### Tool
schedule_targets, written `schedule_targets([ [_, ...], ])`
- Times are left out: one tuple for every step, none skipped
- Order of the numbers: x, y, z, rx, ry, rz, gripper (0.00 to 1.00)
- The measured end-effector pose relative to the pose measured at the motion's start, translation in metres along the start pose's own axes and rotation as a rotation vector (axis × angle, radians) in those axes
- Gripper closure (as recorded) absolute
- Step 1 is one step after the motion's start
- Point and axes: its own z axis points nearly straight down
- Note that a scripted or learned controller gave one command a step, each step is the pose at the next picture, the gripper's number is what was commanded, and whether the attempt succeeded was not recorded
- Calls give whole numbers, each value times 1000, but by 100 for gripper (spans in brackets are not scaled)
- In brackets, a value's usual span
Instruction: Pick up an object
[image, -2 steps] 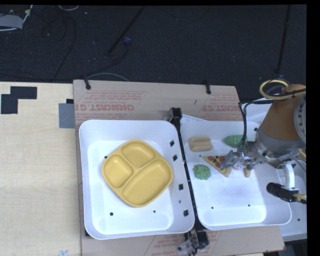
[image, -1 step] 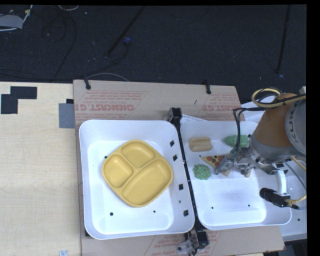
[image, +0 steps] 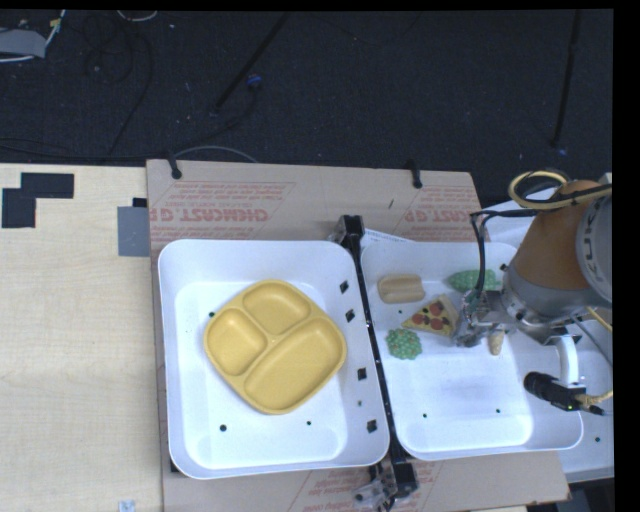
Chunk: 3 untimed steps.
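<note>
The gripper (image: 480, 335) hangs low over the right bin (image: 470, 420), near the middle of that bin's right-hand half, with the grey arm (image: 560, 260) and its orange band reaching in over the bin's right rim. Whether anything sits between its tips cannot be told at this size. Just to the gripper's left, close beside it or touching, lies a small pizza slice toy (image: 433, 317), tilted with its point toward the bin's centre wall. A pale bun-shaped piece (image: 401, 289) lies nearer the far edge of the bin, up and to the left of the pizza slice and apart from it. A round green broccoli-like piece (image: 404, 344) rests just below and left of the slice, toward the divider between the bins. Another green leafy piece (image: 466, 281) sits near the far edge, partly behind the arm's cabling and just above the gripper. A black cable (image: 481, 250) drops along the arm's left side, crossing in front of that green piece. A small pale object (image: 495, 343) shows just right of the gripper's tips; what it is cannot be told. The left bin (image: 190, 400) holds a yellow divided plate (image: 275, 345), turned at an angle near its middle, well apart from the gripper.
</note>
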Motion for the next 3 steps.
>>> schedule_targets([
  [-1, 2, -41, -3, -1, -4, 100],
  [-3, 1, -104, -5, -2, -4, 100],
  [-2, 5, -147, -6, -2, -5, 100],
])
